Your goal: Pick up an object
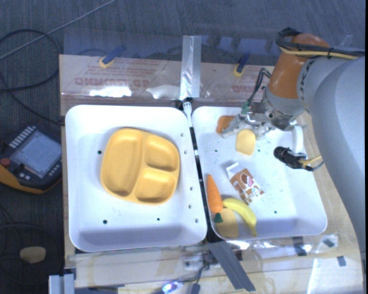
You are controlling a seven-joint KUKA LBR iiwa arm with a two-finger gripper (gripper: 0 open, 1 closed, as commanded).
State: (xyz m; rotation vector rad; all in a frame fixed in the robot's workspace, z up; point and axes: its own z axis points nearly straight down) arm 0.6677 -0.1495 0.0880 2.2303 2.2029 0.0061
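Observation:
My gripper (253, 120) hangs over the back of the right bin (306, 216), below the arm's orange band. A pale yellow block (246, 143) lies just in front of it, very close or touching. An orange chunk (224, 124) sits to its left by the bin's back wall. Toward the front lie a red and white snack packet (245, 185), a carrot (214, 195), a banana (243, 211) and a pale yellow piece (228, 226) in the front left corner.
The left bin (86, 225) holds a yellow divided plate (140, 165). A black fitting with a cable (291, 156) sticks out from the arm over the right bin's right side. A handheld controller (27, 158) lies on the floor at the left.

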